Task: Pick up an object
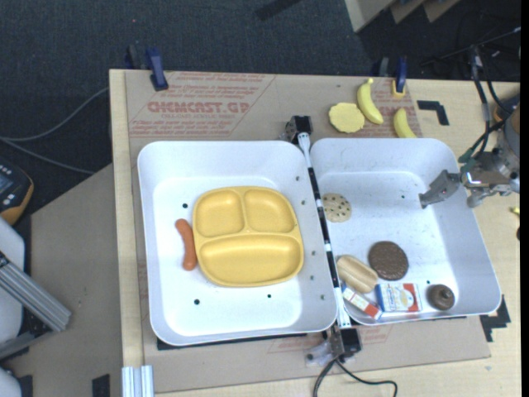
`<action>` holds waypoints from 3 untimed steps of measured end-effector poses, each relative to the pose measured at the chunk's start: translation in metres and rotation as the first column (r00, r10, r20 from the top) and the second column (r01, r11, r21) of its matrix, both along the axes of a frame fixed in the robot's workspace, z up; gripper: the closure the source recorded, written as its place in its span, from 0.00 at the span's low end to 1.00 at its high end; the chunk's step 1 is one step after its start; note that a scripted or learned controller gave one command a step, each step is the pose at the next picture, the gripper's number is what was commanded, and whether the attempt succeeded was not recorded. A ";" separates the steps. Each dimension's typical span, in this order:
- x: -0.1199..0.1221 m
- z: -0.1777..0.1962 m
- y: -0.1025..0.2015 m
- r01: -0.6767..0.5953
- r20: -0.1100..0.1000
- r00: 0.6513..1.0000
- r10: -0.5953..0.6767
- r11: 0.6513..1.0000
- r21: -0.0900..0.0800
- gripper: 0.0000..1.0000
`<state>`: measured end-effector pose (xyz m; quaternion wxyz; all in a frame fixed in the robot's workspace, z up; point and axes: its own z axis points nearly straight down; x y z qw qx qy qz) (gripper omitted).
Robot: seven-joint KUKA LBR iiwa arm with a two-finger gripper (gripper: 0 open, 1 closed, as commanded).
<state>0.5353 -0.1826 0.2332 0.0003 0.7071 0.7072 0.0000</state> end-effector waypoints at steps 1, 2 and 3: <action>0.011 -0.156 0.037 -0.003 -0.005 1.000 0.003 1.000 0.003 0.00; -0.055 -0.149 0.037 0.003 -0.008 1.000 -0.003 1.000 0.003 0.00; -0.051 -0.138 0.038 0.001 0.001 1.000 -0.001 1.000 0.000 1.00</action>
